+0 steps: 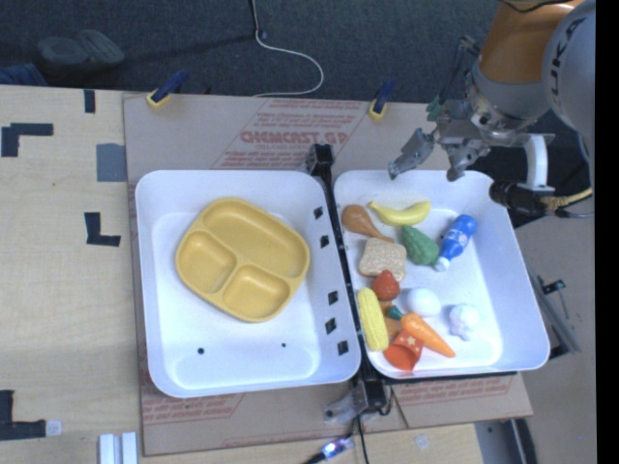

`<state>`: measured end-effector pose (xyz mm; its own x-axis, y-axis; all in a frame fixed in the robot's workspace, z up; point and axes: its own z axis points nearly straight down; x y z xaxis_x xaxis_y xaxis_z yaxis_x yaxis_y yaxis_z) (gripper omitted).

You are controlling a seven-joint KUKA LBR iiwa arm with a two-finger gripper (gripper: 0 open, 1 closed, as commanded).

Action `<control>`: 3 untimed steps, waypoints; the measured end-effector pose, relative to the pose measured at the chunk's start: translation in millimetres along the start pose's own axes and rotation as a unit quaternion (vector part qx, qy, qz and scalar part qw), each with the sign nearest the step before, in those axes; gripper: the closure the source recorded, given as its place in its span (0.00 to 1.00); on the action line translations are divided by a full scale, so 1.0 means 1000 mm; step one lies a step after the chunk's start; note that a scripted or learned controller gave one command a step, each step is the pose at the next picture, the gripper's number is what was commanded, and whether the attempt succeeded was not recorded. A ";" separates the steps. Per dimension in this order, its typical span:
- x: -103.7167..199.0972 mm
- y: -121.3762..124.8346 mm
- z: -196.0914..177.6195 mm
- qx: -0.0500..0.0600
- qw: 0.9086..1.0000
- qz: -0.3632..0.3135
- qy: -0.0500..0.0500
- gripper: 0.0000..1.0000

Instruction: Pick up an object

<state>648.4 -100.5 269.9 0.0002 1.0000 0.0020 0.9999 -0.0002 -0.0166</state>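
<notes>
a light wooden bench (58, 288) marked with dark grey tape shapes (97, 228) carries a sheet of brown cardboard (280, 133) printed in red, clamped at its far edge by two blue-and-yellow clips (166, 88). beyond it lies dark blue-grey carpet (145, 17), crossed by a thin white cable (290, 56). the light is even, without hard shadows.

Right bin (517, 288) holds toy foods loosely clustered: banana (401, 212) and drumstick (360, 222) at far end, bread slice (383, 257), green vegetable (421, 246), blue bottle (456, 240) lying tilted, tomato (387, 285), white egg (423, 302), corn (372, 319) and carrot (426, 336) near.
</notes>
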 end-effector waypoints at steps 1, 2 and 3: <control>0.000 0.002 -0.007 -0.006 1.000 -0.001 -0.001 0.00; -0.009 -0.001 0.050 -0.003 1.000 -0.001 -0.001 0.00; -0.005 0.000 0.118 -0.002 1.000 -0.001 -0.001 0.00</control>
<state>646.4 -105.7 152.1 -0.0020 1.0000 0.0000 0.9999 0.0020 -0.0125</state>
